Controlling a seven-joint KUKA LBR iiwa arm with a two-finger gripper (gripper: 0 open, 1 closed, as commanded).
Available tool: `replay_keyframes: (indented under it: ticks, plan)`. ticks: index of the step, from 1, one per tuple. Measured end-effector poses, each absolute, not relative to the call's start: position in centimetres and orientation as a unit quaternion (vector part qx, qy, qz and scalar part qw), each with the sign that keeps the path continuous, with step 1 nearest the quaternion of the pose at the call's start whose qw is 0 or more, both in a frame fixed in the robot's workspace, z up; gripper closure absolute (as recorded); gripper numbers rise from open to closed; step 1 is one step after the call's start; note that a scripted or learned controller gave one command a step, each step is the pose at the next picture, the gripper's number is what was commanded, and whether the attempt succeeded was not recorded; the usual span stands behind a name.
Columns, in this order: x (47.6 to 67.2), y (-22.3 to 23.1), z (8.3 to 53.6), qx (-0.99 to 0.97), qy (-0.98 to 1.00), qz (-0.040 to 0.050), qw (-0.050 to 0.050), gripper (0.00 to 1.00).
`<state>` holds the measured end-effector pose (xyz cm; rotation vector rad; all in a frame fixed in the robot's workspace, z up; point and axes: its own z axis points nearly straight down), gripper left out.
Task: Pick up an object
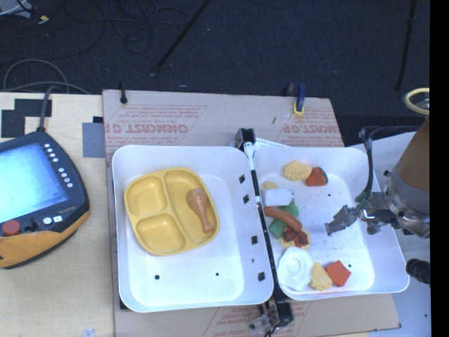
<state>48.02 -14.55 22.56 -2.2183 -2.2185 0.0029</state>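
Camera view, from above: a pale wooden surface (56, 286) carries a printed cardboard sheet (210, 118), with dark floor and loose black cables (105, 20) beyond its far edge. On the surface's left edge lies a control pendant with a lit blue screen and orange grip (35, 195).

Two shallow white bins sit side by side on the cardboard. The left white bin (175, 286) holds a yellow three-compartment plastic tray (151, 216); a tan toy chicken drumstick (201, 209) lies in the tray's long right compartment.

The right white bin (379, 272) holds a cluster of toy food: a yellow waffle-textured piece (297, 170) touching a red piece (316, 177) near the far edge, a red-brown sausage (283, 220) over green pieces by the left wall, and a white rounded item (295, 267), a yellow chunk (321, 279) and an orange-red block (338, 273) near the front edge.

The grey gripper (342, 220) hovers over the bin's right half, apart from every toy; its fingers seem slightly apart, holding nothing.
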Motion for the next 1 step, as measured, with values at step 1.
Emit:
replay_keyframes:
  ticks: [1]
  plan:
    - [48.00,-14.65,23.54,-0.707,-0.707,0.0013,0.003,1.00]
